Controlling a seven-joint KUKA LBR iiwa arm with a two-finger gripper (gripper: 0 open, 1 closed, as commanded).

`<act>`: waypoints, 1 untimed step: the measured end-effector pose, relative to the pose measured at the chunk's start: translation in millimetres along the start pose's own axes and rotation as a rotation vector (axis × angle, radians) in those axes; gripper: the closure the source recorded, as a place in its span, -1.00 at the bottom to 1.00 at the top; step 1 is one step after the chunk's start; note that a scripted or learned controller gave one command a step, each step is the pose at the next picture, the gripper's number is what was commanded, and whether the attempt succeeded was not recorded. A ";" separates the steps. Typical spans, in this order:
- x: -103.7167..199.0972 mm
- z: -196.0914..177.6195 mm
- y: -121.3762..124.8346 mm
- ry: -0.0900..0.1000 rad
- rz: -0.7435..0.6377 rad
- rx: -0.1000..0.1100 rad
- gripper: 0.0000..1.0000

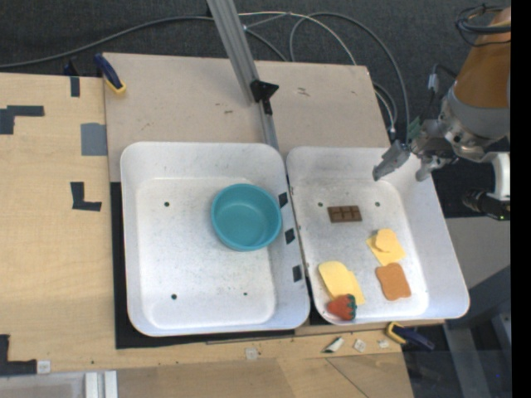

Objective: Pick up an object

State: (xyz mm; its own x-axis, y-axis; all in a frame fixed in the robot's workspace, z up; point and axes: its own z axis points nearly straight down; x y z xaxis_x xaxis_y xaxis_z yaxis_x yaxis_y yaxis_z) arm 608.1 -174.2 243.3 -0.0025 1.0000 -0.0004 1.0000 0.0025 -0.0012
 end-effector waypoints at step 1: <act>0.0 0.0 0.0 0.000 0.000 0.000 -1.00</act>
State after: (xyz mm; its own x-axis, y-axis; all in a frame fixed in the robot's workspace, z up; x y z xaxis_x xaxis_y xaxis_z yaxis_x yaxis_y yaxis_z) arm 608.1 -174.2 243.3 -0.0025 1.0000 -0.0005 1.0000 0.0025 -0.0013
